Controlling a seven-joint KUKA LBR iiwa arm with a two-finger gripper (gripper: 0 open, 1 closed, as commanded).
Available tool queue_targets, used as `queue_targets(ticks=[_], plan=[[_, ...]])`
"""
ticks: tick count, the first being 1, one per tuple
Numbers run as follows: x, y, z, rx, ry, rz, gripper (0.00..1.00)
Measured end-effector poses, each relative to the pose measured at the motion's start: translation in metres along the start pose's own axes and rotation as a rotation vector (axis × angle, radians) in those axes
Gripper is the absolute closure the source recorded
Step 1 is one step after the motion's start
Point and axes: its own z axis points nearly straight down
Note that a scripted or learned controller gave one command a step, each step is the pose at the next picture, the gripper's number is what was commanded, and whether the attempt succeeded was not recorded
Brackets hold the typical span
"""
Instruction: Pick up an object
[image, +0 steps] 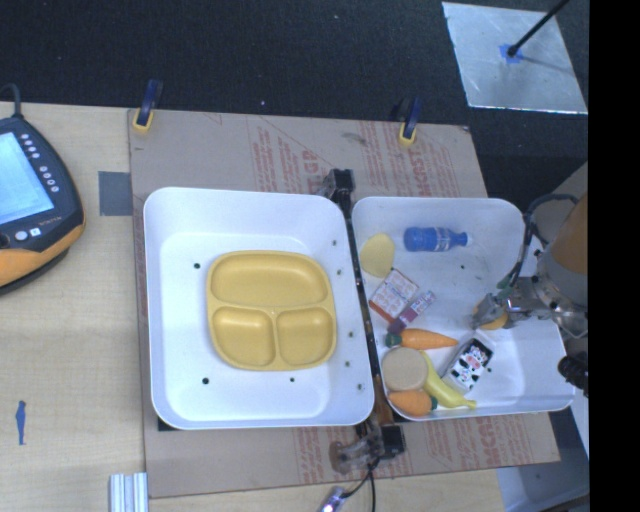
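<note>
Down in the right bin (500, 215), a carrot (430, 339), banana (445, 388) and blue bottle (433, 238) lie close together. Whether the gripper (497, 308) beside them is open, I cannot tell.

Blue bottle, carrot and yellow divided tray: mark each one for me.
blue bottle (434, 239), camera view, middle of its body.
carrot (430, 340), camera view, middle of its orange length.
yellow divided tray (270, 278), camera view, floor of its large upper compartment.

Looked down at a slant from a fixed mount above the bench (70, 380), far enough to take in both bins, left bin (170, 300) far from the gripper (497, 308), right bin (500, 225) beneath it.
</note>
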Motion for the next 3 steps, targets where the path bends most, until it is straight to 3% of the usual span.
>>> queue_targets(ticks=[1,2,3], plan=[[0.035,0.034,0.01,-0.002,0.001,0.002,1.0],[0.118,0.063,0.01,-0.003,0.001,0.001,1.0],[0.195,0.084,-0.09,-0.002,0.004,0.005,1.0]])
